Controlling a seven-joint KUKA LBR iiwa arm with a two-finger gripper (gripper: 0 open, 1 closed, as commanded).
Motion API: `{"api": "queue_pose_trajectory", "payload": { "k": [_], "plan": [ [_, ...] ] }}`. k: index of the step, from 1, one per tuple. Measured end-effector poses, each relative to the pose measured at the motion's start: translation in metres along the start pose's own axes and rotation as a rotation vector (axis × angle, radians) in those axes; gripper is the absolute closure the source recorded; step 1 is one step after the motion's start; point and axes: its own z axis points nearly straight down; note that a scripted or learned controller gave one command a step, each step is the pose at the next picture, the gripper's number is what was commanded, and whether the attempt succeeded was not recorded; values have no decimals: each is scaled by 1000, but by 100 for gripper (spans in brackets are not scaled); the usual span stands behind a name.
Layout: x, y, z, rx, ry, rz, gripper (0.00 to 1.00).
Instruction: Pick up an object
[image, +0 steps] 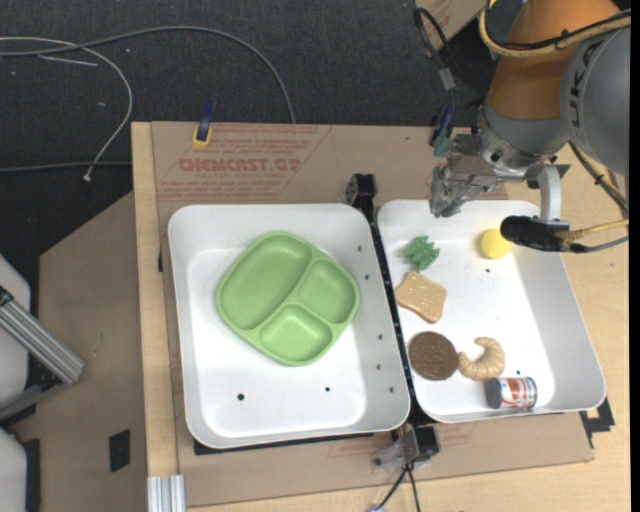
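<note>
1. The bench top (240, 165) is a brown sheet like cardboard, and around it the floor (300, 60) is a dark carpet with thin grey cables (120, 80) lying on it.
2. On the brown sheet there is red printed writing (240, 163); it seems to begin with "CHEMCAST", but the rest is too faint to read. A small blue clip (206, 108) sits at the far edge of the sheet.
3. Two shallow white bins stand side by side, and black clamps (361, 188) join them at the far end and the near end.
4. The left bin (200, 400) holds a green plate (288, 297) with three compartments, lying a little turned.
5. The right bin (560, 320) holds the small things: a green leafy piece (421, 252), a yellow ball (493, 243), a slice of toast (420, 296), a brown round cookie (433, 355), a tan croissant (484, 358) and a small can (513, 392) with a red and white label, too small to read.
6. The cookie and the croissant touch each other; the can lies just beside the croissant, at the near rim.
7. The gripper (450, 200) hangs over the far left corner of the right bin, near the green leafy piece and apart from it. It holds nothing; how wide it stands I cannot tell.
8. The arm (545, 70), grey with an orange band, comes in from the upper right.
</note>
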Motion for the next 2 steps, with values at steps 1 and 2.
{"api": "queue_pose_trajectory", "payload": {
  "k": [1,2],
  "plan": [
    [57,11,-1,-5,-1,0,100],
    [121,11,-1,-5,0,-1,100]
  ]
}}
